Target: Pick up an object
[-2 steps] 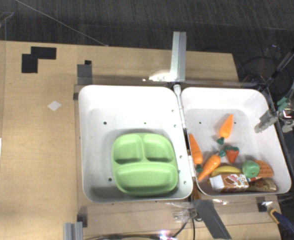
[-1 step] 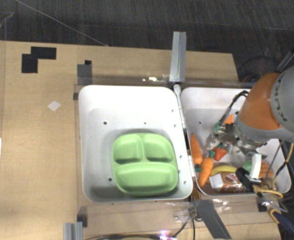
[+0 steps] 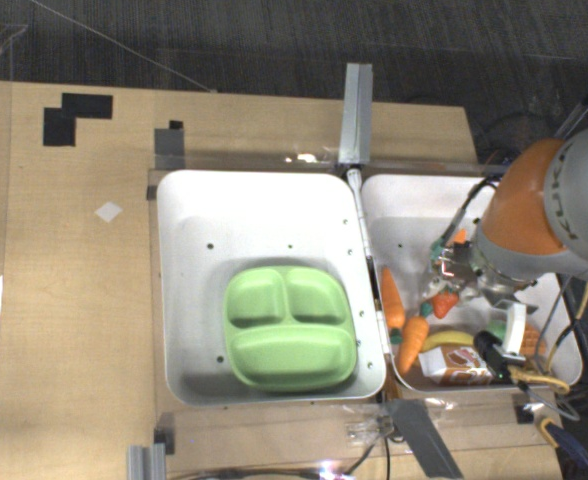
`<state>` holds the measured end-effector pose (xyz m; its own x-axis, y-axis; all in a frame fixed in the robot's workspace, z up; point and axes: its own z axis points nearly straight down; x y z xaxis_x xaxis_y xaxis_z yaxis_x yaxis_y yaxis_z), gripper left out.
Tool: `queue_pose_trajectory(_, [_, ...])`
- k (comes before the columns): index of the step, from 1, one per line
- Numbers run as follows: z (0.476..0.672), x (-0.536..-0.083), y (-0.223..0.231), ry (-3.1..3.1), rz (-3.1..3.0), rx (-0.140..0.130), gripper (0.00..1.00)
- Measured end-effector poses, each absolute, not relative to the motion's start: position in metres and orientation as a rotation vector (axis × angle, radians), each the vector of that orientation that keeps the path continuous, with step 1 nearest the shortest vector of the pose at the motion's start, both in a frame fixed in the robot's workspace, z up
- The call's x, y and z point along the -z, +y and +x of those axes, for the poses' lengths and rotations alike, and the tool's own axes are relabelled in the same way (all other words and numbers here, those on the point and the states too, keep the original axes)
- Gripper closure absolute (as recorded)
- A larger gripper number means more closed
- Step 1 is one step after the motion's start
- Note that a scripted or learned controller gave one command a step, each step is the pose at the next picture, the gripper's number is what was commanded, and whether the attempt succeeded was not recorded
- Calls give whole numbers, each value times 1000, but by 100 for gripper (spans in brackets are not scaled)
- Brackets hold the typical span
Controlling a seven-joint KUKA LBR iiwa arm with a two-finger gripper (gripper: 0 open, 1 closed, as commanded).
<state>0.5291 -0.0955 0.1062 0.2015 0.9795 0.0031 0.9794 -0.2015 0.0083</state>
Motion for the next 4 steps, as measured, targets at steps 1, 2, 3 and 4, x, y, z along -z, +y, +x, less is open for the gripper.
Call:
queue_pose_trajectory(1, [547, -112, -115, 2180, 2256, -6, 100])
queue_pose_trajectory(2, [533, -210, -38, 2122, 2312, -7, 100])
queue_pose_trajectory(3, [488, -336, -11, 2120, 2313, -8, 100])
queue_pose_trajectory(4, [487, -228, -43, 2382, 2045, -3, 100])
